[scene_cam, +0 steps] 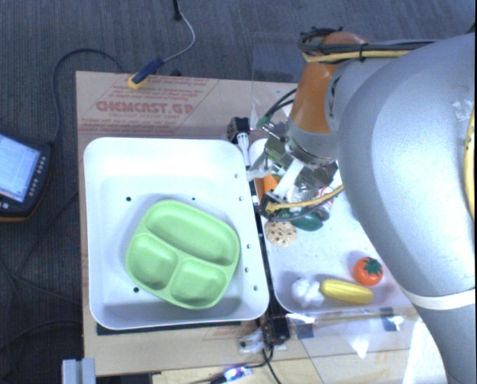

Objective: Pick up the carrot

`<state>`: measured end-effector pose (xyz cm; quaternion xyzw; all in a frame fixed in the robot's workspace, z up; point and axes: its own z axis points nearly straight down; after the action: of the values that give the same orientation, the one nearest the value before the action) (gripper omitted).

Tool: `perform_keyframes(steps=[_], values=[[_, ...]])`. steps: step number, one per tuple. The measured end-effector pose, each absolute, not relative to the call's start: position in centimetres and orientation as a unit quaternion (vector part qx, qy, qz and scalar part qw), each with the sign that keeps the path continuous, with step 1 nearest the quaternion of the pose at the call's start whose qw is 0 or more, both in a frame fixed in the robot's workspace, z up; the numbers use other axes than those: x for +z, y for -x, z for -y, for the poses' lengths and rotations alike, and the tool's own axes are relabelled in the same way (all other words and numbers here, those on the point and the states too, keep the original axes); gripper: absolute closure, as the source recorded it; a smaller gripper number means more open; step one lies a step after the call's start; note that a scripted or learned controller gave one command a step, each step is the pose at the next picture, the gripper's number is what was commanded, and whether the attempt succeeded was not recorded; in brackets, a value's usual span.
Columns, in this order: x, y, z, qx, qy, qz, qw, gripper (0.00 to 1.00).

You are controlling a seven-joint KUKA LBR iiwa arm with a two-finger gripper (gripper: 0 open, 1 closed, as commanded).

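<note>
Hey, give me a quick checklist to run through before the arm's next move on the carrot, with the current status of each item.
1. Carrot located: ok. An orange piece shows at the right bin's left wall, mostly hidden by the arm.
2. End effector over the carrot: ok, it sits right beside it.
3. Carrot gripped: cannot tell, wiring and the wrist block the contact.
4. Neighbours clear: not ok. The cookie and a teal item lie just below the end effector.
5. Other items out of the way: ok. Tomato and banana rest toward the bin's near end.
6. Green divided plate undisturbed in the left bin: ok.
</note>
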<state>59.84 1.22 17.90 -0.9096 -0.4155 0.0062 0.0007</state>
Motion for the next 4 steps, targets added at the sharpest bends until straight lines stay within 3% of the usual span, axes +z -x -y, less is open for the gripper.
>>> perform_keyframes(steps=[1,2,3,4], values=[[18.33,-59.75,-1.23,0.0122,0.909,0.417,0.001,1.0],[18.32,-59.74,-1.23,0.0124,0.909,0.417,0.001,0.0],[18.75,-59.65,-1.23,0.0185,0.908,0.419,0.002,1.0],[18.75,-59.65,-1.24,0.0187,0.908,0.419,0.002,0.0]])
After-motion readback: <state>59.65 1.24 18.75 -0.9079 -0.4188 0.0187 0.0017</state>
